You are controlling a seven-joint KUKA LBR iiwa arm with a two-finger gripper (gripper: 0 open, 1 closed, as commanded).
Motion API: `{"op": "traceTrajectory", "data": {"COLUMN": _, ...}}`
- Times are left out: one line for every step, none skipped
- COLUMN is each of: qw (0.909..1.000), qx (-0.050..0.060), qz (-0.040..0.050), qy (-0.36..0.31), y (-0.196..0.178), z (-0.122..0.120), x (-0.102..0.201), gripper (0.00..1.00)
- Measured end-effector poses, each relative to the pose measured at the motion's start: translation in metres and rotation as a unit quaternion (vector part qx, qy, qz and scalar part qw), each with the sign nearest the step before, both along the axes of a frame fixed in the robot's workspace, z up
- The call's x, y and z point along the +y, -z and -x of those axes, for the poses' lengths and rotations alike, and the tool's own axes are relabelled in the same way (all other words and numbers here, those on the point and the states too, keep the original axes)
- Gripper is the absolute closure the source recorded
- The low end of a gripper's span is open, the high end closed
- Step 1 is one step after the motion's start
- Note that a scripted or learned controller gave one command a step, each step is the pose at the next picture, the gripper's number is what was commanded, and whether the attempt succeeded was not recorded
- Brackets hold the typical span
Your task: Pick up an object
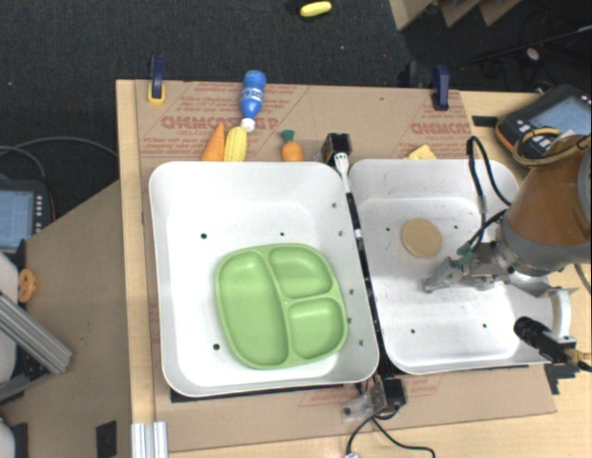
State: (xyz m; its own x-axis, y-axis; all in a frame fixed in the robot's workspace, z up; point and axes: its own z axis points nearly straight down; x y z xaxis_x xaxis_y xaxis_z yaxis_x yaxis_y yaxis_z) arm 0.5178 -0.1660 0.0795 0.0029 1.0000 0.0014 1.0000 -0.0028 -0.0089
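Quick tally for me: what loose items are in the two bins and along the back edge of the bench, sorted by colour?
Green: 1, the divided plate in the left bin.
Tan: 1, the round disc in the right bin.
Blue and white: 1, the bottle.
Yellow: 1, the corn cob.
Orange: 2, the large carrot and the small carrot.
Total: 6.

— Is any lettering showing?
— Red print is running twice along the far edge of the brown cardboard sheet (306, 103) covering the surface, reading roughly "CHEMCAST GP", partly hidden.
— Anything else?
— Nothing legible.
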Motion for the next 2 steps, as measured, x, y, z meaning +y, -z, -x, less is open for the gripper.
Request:
{"op": "traceTrajectory", "data": {"qw": 1.0000, "qx": -0.007, "qz": 0.0009, "qy": -0.005, "y": -0.005, "z": -0.052, "x": 0.049, "gripper": 0.00}}
{"op": "traceTrajectory", "data": {"qw": 1.0000, "qx": -0.008, "qz": 0.0016, "qy": -0.003, "y": -0.006, "z": -0.102, "x": 0.051, "gripper": 0.00}}
